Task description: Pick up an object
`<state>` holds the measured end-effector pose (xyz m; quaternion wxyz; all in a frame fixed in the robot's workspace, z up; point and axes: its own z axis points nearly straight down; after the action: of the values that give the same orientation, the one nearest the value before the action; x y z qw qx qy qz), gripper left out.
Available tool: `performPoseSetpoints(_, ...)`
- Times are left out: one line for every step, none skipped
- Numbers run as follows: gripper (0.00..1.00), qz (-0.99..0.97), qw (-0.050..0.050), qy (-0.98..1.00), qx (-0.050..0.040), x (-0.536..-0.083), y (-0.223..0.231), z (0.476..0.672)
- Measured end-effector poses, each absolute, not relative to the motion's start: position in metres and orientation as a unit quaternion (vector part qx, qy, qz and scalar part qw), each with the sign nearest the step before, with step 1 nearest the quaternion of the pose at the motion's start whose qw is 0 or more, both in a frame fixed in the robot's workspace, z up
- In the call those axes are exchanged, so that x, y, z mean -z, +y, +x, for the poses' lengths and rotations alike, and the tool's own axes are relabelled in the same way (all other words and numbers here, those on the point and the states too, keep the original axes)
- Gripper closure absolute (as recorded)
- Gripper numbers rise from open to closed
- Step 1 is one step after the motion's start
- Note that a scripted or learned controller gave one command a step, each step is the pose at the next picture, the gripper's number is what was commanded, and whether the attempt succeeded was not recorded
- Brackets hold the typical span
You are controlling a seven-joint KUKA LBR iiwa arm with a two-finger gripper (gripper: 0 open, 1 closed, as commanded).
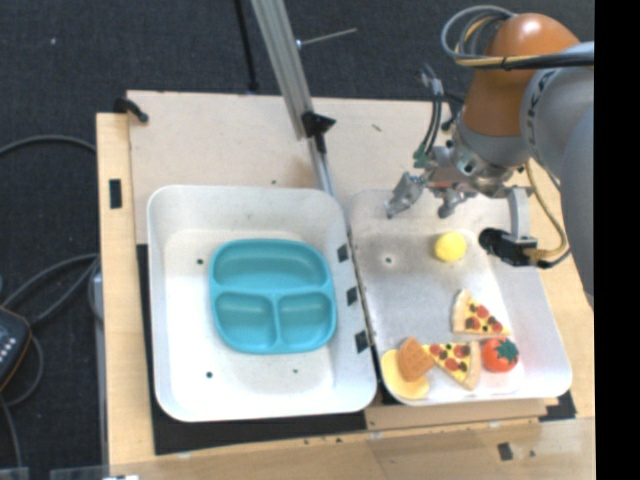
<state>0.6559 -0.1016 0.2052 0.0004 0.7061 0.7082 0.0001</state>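
The right bin (pixel 400 268) holds a small yellow ball (pixel 450 247) near its far side. Toward its front lie two toy pizza slices (pixel 478 316) (pixel 452 358), a red tomato (pixel 500 354) and an orange bun (pixel 413 358) resting on a pale yellow disc (pixel 400 382). My gripper (pixel 426 202) hangs over the bin's far edge, up and to the left of the ball. Its two fingers are spread open with nothing between them.
A teal divided plate (pixel 272 295) lies in the middle of the left bin (pixel 180 268). A slanted metal pole (pixel 290 68) rises behind the bins, just left of the gripper. The bare middle of the right bin lies between the ball and the food toys.
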Motion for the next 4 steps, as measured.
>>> performPoseSetpoints(0.00,0.706,0.000,0.708,0.0000,-0.205,-0.102,0.656)
performPoseSetpoints(0.00,0.707,-0.001,0.707,0.0023,-0.149,-0.108,0.646)
performPoseSetpoints(0.00,0.708,-0.001,0.707,0.0021,-0.098,-0.109,0.645)
performPoseSetpoints(1.00,0.709,0.002,0.705,-0.0006,-0.113,-0.110,0.647)
